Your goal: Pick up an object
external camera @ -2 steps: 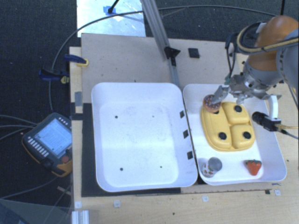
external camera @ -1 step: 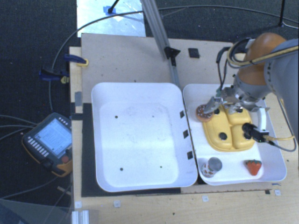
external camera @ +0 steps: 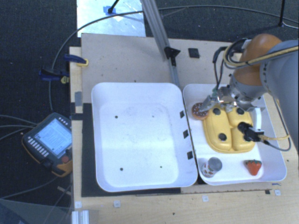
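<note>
The robot's claw (external camera: 217,101) hangs low over the far end of the shallow white plastic bin (external camera: 275,172) it is working in, its grey arm reaching across the table (external camera: 126,59). Whether the claw is open or closed cannot be told from this angle, and nothing can be seen in its hold.

Just beside the claw, on the side toward the neighbouring white bin (external camera: 100,125), lies a round brown-and-pink doughnut-shaped toy (external camera: 199,110), the likeliest object to be picked. Directly on the claw's near side sits a large yellow moulded plastic piece with black spots (external camera: 224,132), touching or almost touching the doughnut. Well beyond that, at the bin's near end, stand a small grey-topped can (external camera: 213,166) and a small red strawberry-shaped toy (external camera: 253,167).

The risk appears to lie in the crowding: a descent slightly off line could strike the yellow piece's raised edge, nudge the doughnut against the bin wall, or close on air between the two.
</note>
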Available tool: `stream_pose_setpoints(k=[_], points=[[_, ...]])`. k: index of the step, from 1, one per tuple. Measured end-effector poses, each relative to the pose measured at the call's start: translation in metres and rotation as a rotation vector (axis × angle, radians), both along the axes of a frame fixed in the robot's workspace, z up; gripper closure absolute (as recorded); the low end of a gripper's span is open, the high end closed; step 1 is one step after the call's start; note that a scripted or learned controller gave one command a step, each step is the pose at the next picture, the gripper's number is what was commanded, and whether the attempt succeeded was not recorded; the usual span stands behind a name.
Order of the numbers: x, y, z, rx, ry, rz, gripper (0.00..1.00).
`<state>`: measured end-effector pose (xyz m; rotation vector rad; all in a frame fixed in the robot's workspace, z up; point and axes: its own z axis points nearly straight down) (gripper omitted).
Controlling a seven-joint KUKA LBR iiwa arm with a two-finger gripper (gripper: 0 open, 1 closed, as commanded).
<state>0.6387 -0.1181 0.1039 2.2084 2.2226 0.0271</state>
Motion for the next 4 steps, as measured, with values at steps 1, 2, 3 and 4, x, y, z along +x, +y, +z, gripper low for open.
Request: stream_pose_setpoints(k=[1, 2, 3, 4], points=[[0.005, 0.002, 0.016, 0.002, -0.015, 0.002, 1.0], [0.012, -0.006, 0.075, -0.009, 0.008, -0.001, 1.0], [0.014, -0.006, 0.1, -0.007, 0.012, 0.0, 1.0], [0.0, 0.045, 0.095, -0.005, 0.017, 0.003, 1.0]])
